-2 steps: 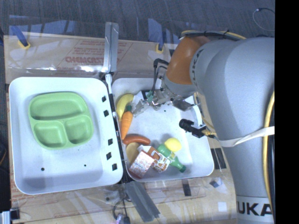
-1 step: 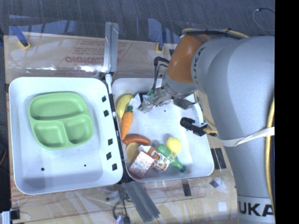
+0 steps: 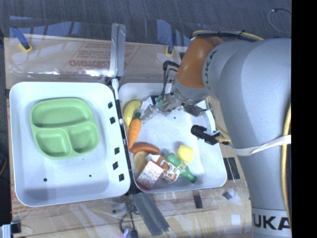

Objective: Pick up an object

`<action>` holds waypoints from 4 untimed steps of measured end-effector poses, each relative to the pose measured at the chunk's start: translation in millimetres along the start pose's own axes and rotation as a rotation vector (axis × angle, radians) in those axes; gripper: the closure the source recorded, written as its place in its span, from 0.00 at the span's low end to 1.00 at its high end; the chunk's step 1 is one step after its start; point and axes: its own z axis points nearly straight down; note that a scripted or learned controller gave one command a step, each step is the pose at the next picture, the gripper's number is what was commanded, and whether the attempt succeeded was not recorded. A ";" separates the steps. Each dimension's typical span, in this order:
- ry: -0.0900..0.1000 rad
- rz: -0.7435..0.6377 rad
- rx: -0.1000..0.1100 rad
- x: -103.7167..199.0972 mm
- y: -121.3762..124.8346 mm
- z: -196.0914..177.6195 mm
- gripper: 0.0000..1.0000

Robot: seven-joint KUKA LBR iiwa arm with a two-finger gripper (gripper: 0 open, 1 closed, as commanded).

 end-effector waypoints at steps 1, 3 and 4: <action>0.000 -0.007 0.002 0.6 0.8 -8.1 1.00; -0.005 0.155 -0.015 -16.7 -7.3 -180.1 1.00; -0.002 0.145 -0.012 22.0 -85.5 7.5 1.00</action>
